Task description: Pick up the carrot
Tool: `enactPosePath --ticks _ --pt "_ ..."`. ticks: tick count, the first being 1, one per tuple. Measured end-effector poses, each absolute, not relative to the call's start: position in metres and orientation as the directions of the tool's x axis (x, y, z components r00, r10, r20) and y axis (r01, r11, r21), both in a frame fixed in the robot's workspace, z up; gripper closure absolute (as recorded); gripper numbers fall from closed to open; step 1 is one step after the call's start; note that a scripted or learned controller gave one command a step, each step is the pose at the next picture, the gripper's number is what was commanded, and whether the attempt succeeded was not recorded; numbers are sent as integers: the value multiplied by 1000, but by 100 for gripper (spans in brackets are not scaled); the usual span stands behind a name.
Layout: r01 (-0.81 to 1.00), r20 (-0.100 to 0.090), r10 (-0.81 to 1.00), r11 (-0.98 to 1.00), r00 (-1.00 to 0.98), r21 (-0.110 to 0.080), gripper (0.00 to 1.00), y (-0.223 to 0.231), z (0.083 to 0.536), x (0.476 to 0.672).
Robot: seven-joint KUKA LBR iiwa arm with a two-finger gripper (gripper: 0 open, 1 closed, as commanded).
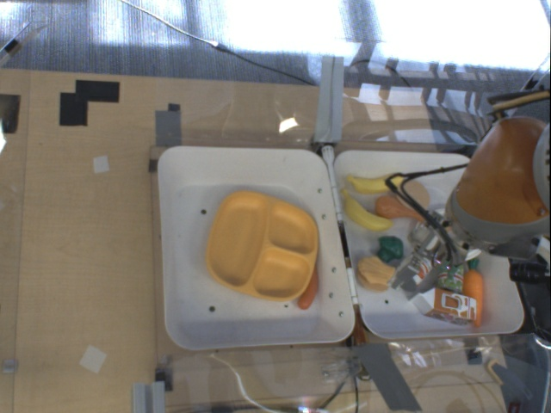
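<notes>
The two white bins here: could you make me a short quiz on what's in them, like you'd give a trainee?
1. True or false: the yellow tray lies in the left bin.
2. How many bananas are in the right bin?
3. Where is the carrot? A) on the yellow tray B) in the right bin, beside a small carton C) on the bench outside both bins

Key: 1 true; 2 two; 3 B. The pincer hangs over the right bin, left of the carrot.
</notes>
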State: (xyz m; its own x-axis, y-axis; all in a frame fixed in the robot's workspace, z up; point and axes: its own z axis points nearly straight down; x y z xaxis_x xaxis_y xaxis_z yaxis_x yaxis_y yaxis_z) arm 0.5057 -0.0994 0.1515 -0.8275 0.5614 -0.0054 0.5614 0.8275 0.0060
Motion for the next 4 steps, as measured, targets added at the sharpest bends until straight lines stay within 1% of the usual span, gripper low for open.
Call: enactPosePath --ticks 1,2,3,4 --pt "771 -2 771 637 -637 3 0 -84 145 488" --pt "799 -8 799 601 -601 4 0 -163 114 489" --pt "792 -13 792 610 -610 11 100 -159 126 493" --pt "836 -16 836 549 -549 12 100 -208 289 490"
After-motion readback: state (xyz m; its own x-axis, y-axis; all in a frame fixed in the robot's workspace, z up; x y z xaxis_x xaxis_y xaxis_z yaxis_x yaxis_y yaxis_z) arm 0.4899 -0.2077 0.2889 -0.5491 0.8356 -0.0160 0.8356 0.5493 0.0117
